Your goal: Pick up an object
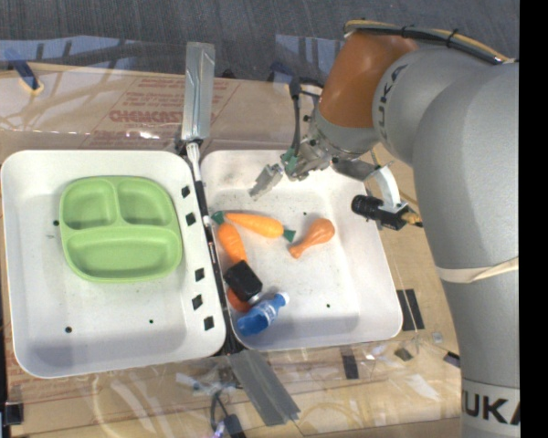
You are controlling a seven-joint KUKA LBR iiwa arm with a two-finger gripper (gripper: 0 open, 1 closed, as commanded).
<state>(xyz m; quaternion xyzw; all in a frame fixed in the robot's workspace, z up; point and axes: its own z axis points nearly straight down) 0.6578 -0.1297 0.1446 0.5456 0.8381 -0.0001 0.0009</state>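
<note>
I see my gripper [272,177] hovering over the right bin [370,286], fingers apart and holding nothing. The carrot [253,224] lies just below; next I must descend.

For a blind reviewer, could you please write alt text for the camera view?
The gripper hangs over the right bin, above two carrots, a drumstick, a black block and a blue bottle. The left bin holds a green divided plate.
</note>
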